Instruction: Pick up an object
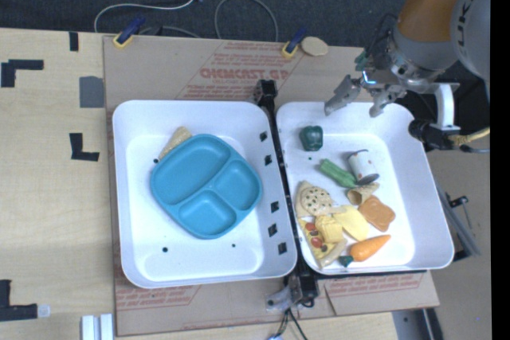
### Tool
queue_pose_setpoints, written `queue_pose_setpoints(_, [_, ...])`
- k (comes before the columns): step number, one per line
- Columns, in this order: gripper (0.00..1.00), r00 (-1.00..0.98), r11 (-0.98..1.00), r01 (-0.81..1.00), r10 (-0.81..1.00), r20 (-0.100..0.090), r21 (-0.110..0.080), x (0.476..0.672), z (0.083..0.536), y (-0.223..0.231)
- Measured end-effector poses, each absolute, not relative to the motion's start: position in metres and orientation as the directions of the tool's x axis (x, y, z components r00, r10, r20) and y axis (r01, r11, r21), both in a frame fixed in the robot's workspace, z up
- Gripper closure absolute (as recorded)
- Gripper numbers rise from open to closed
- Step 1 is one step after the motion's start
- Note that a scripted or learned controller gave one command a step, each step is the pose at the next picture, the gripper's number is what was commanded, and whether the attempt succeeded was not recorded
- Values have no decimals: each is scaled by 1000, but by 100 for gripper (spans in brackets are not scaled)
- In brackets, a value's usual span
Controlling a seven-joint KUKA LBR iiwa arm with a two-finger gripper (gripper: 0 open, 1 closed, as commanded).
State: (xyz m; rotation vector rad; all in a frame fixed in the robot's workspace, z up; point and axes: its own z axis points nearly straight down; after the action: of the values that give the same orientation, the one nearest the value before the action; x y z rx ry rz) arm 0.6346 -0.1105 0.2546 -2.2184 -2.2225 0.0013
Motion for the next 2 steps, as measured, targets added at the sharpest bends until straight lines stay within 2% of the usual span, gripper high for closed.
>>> queue_pose_setpoints(1, [0, -5, 5, 1000, 1000, 0, -5, 668, 179, -64])
queue_pose_setpoints(2, [0, -2, 2, 1000, 1000, 0, -5, 623, 184, -24])
